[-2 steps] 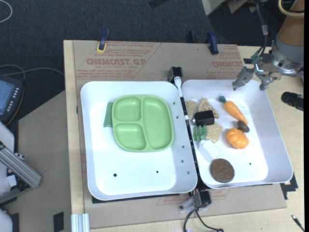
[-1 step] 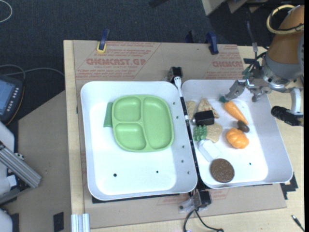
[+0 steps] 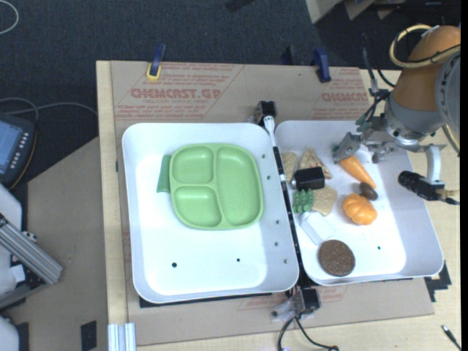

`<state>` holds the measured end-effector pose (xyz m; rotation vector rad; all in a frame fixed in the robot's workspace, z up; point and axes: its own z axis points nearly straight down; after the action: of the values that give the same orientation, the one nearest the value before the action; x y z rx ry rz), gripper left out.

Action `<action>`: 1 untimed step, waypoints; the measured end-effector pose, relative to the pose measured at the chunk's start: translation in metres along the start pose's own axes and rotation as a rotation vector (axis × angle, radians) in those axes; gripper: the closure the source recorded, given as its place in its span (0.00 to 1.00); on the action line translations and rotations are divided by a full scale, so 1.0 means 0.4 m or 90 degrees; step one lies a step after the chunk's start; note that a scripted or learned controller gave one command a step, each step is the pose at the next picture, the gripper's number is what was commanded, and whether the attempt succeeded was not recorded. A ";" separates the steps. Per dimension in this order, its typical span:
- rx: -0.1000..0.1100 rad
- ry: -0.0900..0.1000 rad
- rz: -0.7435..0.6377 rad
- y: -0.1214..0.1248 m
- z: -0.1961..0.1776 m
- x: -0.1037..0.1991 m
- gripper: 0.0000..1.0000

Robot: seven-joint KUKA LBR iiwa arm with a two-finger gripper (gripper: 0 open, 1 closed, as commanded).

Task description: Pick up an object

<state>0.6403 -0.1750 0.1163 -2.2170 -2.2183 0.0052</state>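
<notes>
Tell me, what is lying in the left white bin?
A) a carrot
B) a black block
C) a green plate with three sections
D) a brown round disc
C: the green plate, split into three sections, lies in the left bin, while the carrot, the brown disc and the black block all lie in the right bin.

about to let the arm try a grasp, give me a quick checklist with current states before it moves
1. Gripper over the right bin: ok, near its far edge.
2. A target close by: ok, the carrot lies just below the gripper.
3. Carrot apart from neighbours: not ok, a small dark piece touches its tip and the orange fruit sits close.
4. Object already held: cannot tell.
5. Left bin contents out of the path: ok, green divided plate sits centred there.
</notes>
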 end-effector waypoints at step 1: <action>-0.001 0.000 0.000 -0.001 0.084 0.003 0.00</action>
<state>0.6398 -0.1738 0.0825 -2.2170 -2.2198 0.0042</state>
